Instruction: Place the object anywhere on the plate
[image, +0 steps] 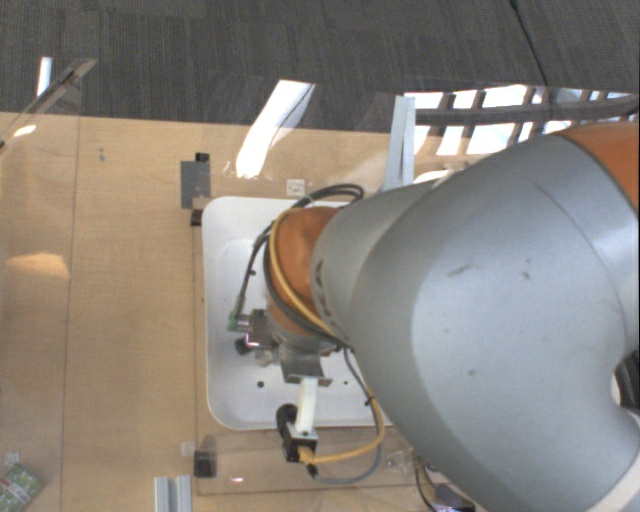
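One white bin (226, 385) beneath the grey arm (480, 330); pincer (257, 345) state unclear.

A bin (225, 300) rests on the counter (110, 300). The arm (480, 330) enters from the right and lies above the bin's right part. The gripper (262, 345) hangs over the bin's middle. One bracket (195, 182) stands at the bin's rear left corner, another bracket (205, 462) at its front left corner.
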